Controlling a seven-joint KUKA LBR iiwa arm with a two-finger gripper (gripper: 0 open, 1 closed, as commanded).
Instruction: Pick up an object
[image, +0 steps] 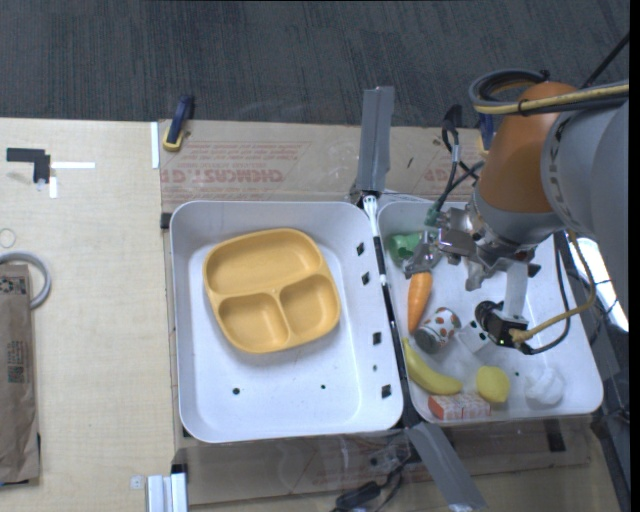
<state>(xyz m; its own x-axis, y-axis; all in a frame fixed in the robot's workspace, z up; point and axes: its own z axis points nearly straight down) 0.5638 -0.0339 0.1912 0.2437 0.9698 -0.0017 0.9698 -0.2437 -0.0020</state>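
Camera view, read from the left: a brown paper bag (17, 370) lies at the far left edge of the pale bench (90, 300), with a grey ring (35, 275) just above it. Further up, a small black bracket (30, 160) sits beside white tape marks, and a blue-and-yellow clip (180, 122) rests on the edge of a cardboard sheet (260, 160).

Next comes the left bin (200, 400), which holds a yellow divided plate (270, 290) with three compartments, set slightly tilted toward the bin's upper left. A grey divider bar (375, 140) runs down between the two bins.

The right bin (580, 390) holds the small objects. A green item (405, 244) sits at its upper left corner, with an orange carrot (419, 297) just below it, pointing downward. Below the carrot is a small round brown-and-white can-like object (437, 327), then a banana (430, 370) curving along the lower left. A red-and-white box (458, 405) lies at the bottom edge, a lemon (492, 384) just beside it, and something white and crumpled (545, 385) near the lower right.

The grey arm (590, 160), with its orange band (520, 150), hangs over the right bin's upper half. The gripper (490, 262) sits right of the carrot and above the lemon, apart from both; whether it is open or holds anything cannot be told.
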